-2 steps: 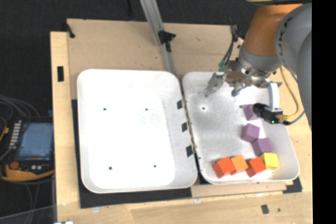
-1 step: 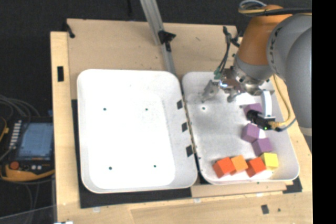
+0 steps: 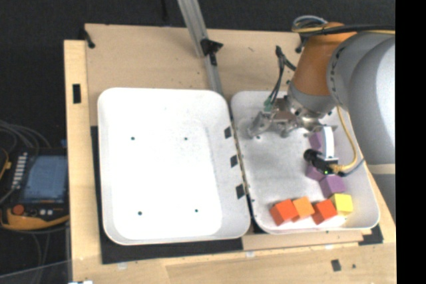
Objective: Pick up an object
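Observation:
My gripper (image 3: 261,124) hangs over the upper left part of the right bin (image 3: 279,173), close to the divider between the bins. I see nothing held in it. Along the bin's front edge lie a red-orange block (image 3: 285,211), an orange block (image 3: 303,206), a red block (image 3: 325,211) and a yellow block (image 3: 343,202). Purple blocks (image 3: 331,184) sit by the right wall, partly under the wrist. All these blocks lie well in front of and to the right of the gripper.
The left bin (image 3: 160,163) is white with a few dark specks. A slanted metal pole (image 3: 190,3) rises behind the bins. The grey arm with its orange band (image 3: 316,70) covers the right bin's back right corner.

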You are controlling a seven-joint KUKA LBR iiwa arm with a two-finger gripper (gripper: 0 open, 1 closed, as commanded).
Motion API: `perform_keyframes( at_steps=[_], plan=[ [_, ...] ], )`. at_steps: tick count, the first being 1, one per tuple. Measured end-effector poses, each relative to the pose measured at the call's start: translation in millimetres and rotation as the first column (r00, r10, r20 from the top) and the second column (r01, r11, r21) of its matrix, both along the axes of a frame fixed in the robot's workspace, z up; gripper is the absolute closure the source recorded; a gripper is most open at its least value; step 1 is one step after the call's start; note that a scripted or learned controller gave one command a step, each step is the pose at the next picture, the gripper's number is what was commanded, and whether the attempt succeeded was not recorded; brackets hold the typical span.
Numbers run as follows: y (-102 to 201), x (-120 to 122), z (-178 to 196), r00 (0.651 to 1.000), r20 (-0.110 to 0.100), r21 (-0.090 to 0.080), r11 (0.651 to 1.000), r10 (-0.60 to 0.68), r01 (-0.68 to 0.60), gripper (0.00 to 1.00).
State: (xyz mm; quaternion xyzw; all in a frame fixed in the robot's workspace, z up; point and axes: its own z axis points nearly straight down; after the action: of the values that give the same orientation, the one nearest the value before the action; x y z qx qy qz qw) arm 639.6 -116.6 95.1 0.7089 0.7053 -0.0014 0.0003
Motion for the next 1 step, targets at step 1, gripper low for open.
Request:
perform_keyframes(
  at_steps=[1],
  plan=[
    [-0.9, 1.7, 14.0, 1.0, 0.007, 0.001, 1.0, -0.005, 0.005, 1.0]
  ],
)
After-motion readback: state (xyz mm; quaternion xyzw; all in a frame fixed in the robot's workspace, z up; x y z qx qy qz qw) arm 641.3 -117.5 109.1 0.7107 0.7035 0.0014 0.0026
